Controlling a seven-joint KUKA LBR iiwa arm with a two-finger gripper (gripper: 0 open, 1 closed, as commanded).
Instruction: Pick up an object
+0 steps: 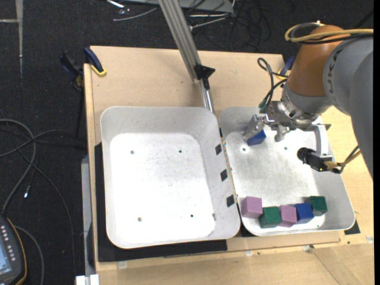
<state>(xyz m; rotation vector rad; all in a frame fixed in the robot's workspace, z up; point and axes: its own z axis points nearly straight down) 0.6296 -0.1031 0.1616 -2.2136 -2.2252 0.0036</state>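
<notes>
The grey arm (350, 70) reaches in from the right over the right bin (279, 171). Its gripper (265, 132) hangs above the far part of that bin. A small blue block (256, 137) sits between the fingers (252, 127), so they are pinching it, up off the bin floor. Five more blocks lie in a row by the near edge of the right bin: a pink one (252, 206), a green one (270, 216), a pink one (288, 214), a blue one (304, 211) and a green one (318, 204). The left bin (157, 174) sits beside it on the worktop (142, 76).
</notes>
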